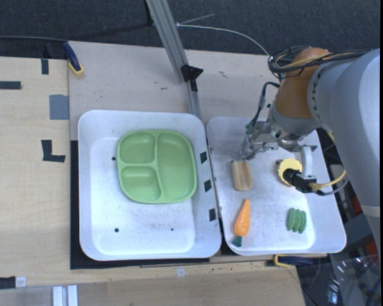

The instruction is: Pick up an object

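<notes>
Here, from the fixed overhead camera, we see the grey arm [345,113] with its orange band [297,88] reaching in over the right bin [325,234], one of two white bins sitting side by side on the wooden counter [25,171]. The tool [250,150] hangs low above the far left part of that bin, pointing down toward its floor. We cannot tell whether it is spread or pressed together; nothing shows between its tips.

Just below the tool and nearest to it lies a tan, bread-like piece [241,174], apart from the tips as far as we can judge. Further toward us, on the same side, an orange carrot [242,217] with a green stem end rests on the bin floor. To the tool's right, a yellow round object [290,169] sits close beside the arm's cabling, and a green ridged piece [296,220] lies beyond it, near the bin's front right corner.

Well off to the tool's left, the other bin [96,234] carries a pale green divided plate [157,166], lying flat. A slanted metal post [169,30] rises from the counter behind the two bins.
</notes>
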Controlling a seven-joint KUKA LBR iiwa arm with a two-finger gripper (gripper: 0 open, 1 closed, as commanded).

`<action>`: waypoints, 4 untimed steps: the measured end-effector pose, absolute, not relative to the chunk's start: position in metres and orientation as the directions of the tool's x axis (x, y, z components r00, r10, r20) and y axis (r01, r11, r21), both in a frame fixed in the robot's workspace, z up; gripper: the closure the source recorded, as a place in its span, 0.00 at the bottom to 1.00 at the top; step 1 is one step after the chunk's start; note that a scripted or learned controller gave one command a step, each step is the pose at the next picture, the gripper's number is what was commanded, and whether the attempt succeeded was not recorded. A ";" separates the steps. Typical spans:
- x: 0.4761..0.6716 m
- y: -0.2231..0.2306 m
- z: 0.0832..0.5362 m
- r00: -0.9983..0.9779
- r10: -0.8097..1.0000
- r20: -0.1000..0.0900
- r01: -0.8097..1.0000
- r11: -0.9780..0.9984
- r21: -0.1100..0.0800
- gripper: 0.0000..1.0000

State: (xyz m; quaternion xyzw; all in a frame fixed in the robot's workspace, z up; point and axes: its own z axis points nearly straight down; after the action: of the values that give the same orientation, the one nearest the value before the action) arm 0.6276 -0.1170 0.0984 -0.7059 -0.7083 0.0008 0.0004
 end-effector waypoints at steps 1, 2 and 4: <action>0.631 -0.123 0.143 -0.001 1.000 -0.001 1.000 0.001 0.003 1.00; 0.632 -0.116 0.205 -0.002 1.000 0.000 1.000 0.002 0.005 1.00; 0.618 -0.062 0.223 -0.006 1.000 0.001 1.000 0.006 -0.003 1.00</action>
State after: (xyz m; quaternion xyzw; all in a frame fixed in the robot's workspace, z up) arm 0.6177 -0.0624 0.2233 -0.7051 -0.7091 0.0005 0.0013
